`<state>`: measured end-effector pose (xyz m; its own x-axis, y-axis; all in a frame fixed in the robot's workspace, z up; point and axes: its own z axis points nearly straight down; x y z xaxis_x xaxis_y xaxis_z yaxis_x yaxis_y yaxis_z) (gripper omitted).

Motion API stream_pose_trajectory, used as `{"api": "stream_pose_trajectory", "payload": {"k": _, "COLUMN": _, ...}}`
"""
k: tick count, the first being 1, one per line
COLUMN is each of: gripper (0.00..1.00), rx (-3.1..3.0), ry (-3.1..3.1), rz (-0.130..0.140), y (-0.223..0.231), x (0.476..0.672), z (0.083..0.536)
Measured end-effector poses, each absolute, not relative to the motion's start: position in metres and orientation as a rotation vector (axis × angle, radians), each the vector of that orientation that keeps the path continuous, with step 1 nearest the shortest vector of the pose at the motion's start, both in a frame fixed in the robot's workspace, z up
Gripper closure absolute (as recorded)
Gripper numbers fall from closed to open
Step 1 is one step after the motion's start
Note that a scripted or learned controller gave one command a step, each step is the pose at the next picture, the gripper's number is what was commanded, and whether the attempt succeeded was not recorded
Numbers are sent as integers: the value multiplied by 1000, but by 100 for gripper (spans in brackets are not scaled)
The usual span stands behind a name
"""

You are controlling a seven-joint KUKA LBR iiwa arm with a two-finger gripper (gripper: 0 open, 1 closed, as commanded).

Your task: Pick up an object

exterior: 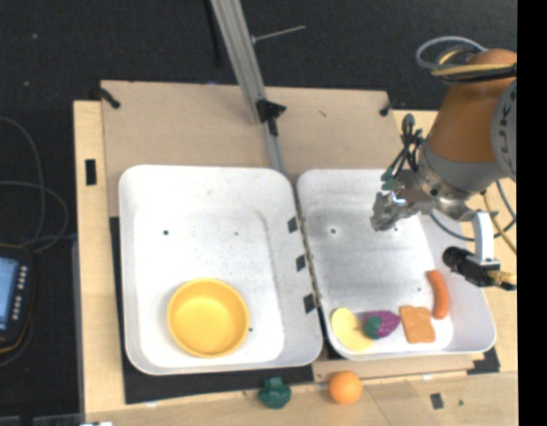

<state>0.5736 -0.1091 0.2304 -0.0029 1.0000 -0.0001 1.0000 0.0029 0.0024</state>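
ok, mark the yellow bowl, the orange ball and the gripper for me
yellow bowl (208, 316): camera view, centre of its inside, in the left bin.
orange ball (344, 387): camera view, middle of the ball, on the bench in front of the right bin.
gripper (384, 215): camera view, at its fingertips, over the right bin.

The gripper (386, 213) hangs over the right bin (362, 238), clear of the toys along its near edge: yellow piece (344, 327), purple-green piece (378, 324), orange block (417, 324), sausage (439, 293). A yellow bowl (208, 317) sits in the left bin (202, 211). An orange ball (344, 387) lies on the counter (167, 122).
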Motion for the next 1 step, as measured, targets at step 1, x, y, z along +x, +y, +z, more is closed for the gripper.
{"api": "stream_pose_trajectory", "payload": {"k": 1, "gripper": 100, "rx": 2218, "ry": 2224, "rz": 2, "y": -61, "x": 576, "z": 229}}
